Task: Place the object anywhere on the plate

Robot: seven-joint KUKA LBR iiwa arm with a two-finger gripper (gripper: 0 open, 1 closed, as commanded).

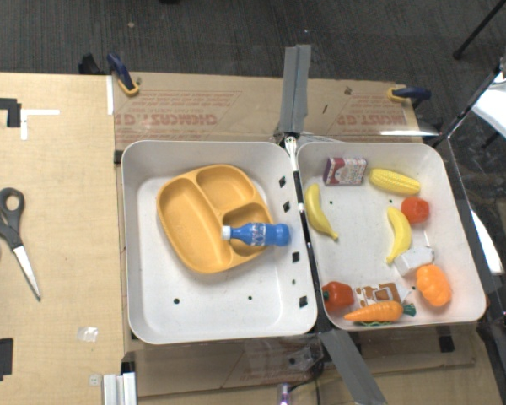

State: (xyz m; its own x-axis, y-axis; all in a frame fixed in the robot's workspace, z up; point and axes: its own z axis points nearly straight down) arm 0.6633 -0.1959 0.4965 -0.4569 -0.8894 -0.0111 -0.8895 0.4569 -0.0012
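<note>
A yellow divided plate (198,213) lies in the left white bin (152,310). A small blue bottle with a white cap (257,235) lies on its side across the plate's lower right compartment, its base sticking out over the plate's rim. The right bin (455,310) holds toy food: three bananas (319,211) (394,180) (397,233), a red tomato (415,210), an orange pepper (434,285), a carrot (374,312), a red piece (337,294), a small carton (345,171) and a white block (411,259).
Scissors (13,234) lie on the wooden bench at the left. Blue clamps (122,74) (409,94) hold cardboard behind the bins. A grey divider bar (294,91) stands between the bins at the back.
</note>
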